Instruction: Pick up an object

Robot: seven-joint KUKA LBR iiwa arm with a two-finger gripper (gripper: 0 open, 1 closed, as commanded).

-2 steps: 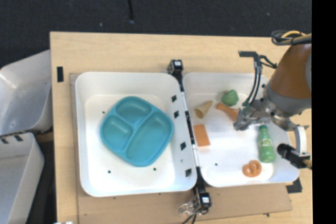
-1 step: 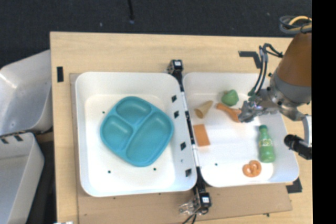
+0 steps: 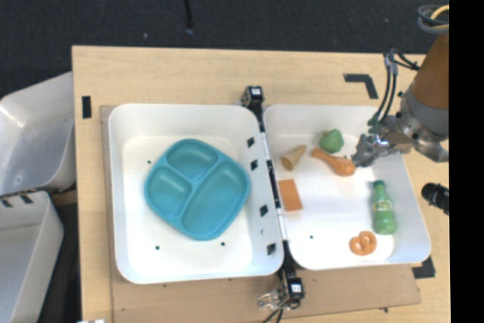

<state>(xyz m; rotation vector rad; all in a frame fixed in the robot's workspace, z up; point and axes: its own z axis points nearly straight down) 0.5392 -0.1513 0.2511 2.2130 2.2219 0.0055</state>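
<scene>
Objects for picking lie in the right bin: an orange carrot-shaped piece, a green round piece, a tan cone, an orange flat block, a green bottle and an orange pretzel-shaped ring.

From the camera above the bench, the pincer hangs over the right bin's far right part, close to that bin's right wall. Whether it is released or clenched cannot be told at this size, and nothing can be made out in its grasp. The carrot-shaped piece lies just beside it, toward the bin's middle, its thick end nearest the pincer tip; touching or apart, I cannot tell. The green round piece sits just beyond the carrot, toward the far edge, near the pincer and apart from it. The cone lies farther off, near the bin's left wall, and the flat block lies nearer the front edge than the cone, also close to the left wall. The bottle lies along the right wall, nearer the front than the pincer, cap end pointing toward it. The ring rests near the front right corner, well apart from the pincer.

The left bin holds a blue divided plate at about its middle. Both bins stand side by side on the wooden bench.
</scene>
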